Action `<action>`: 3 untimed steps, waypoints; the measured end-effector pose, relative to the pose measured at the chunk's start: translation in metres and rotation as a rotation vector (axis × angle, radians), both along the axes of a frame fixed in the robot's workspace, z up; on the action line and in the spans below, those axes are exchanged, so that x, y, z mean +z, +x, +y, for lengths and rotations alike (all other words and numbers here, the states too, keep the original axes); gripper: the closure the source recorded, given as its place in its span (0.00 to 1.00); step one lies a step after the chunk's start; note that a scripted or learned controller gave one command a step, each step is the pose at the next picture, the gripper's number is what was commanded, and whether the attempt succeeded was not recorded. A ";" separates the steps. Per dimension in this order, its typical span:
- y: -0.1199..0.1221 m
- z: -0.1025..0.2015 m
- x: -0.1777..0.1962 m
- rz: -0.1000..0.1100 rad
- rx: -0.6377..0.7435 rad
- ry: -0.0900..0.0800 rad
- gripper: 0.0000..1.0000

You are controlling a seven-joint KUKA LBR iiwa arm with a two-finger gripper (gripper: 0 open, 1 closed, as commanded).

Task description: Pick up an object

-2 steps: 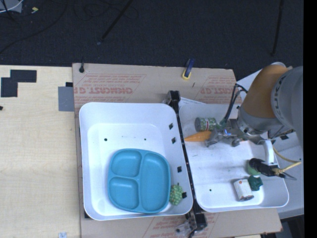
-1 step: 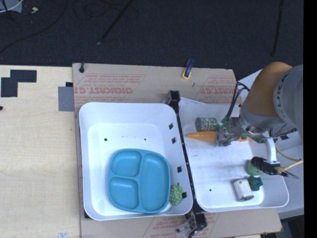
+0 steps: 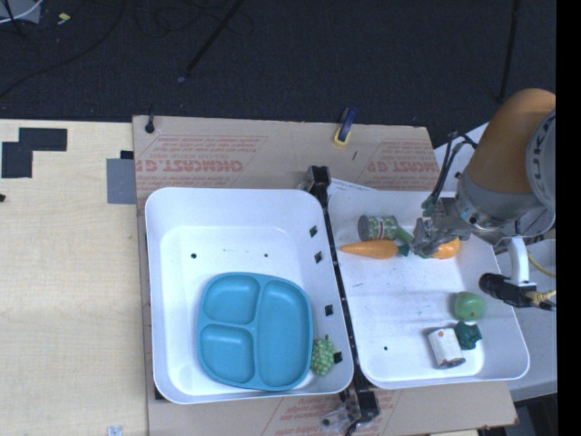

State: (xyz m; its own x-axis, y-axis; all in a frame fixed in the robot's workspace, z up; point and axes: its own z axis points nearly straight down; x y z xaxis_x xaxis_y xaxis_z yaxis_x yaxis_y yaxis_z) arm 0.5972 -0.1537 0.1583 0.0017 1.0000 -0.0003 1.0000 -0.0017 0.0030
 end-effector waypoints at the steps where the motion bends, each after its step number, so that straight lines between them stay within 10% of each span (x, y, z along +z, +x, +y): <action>1: -0.004 -0.006 0.061 -0.001 0.000 -0.001 1.00; 3: -0.019 0.041 0.067 0.007 0.004 0.003 1.00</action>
